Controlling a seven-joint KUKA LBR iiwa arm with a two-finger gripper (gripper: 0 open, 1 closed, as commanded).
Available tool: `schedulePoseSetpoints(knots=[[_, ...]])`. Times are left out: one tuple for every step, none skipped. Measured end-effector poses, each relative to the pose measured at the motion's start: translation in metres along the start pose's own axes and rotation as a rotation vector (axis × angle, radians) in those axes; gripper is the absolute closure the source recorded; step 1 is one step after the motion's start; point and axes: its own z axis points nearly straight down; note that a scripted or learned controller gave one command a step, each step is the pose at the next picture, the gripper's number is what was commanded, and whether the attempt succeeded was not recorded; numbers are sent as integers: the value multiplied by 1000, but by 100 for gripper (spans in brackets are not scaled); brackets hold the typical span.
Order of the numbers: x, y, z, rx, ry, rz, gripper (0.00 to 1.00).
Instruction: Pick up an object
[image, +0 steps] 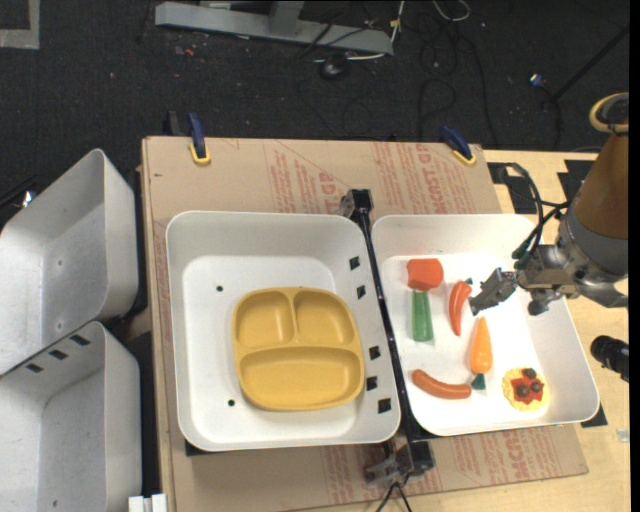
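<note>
The right bin (560, 345) holds several toy foods: a red block (425, 272), a green pickle (422, 317), a red chili (457, 305), an orange carrot (481, 347), a sausage (441, 385) and a small pizza slice (525, 388). My gripper (493, 290) hangs over the bin's upper right part, just right of the chili and above the carrot. Its dark fingers point left with nothing seen between them.
The left bin (200, 330) bears a yellow divided plate (297, 348). A black divider (378, 320) runs between the bins. Two white tubs (60, 260) stand off the bench's left side. Cables trail at the right by the arm (600, 220).
</note>
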Motion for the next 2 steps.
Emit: schedulePoseSetpoints(knots=[[0, 2, -4, -9, -2, -2, 0], [-6, 1, 41, -5, -1, 2, 0]])
